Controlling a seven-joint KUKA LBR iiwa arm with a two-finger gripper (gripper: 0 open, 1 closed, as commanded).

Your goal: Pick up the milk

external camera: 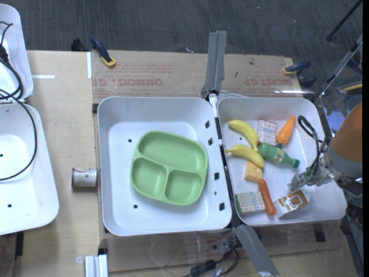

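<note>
My gripper (pixel 302 181) hovers low in the right bin (pixel 328 209), its grip state impossible to tell, just above the milk (pixel 292 203), a small brown-and-white carton lying at the near right, beside an orange carrot (pixel 266 197).

The scene is evenly and fairly brightly lit from above, with soft, diffuse light and no hard shadows. The two white bins (pixel 109 154) come close to washing out, and their curved walls carry faint grey shading. The green plate (pixel 169 167) shows a mild sheen along its ridges. The dark floor (pixel 173 10) at the top looks grainy. Detail is soft overall: print on the cardboard surface (pixel 150 77) is blurry, and the arm (pixel 353 149) at the right edge is smeared and out of focus.
</note>
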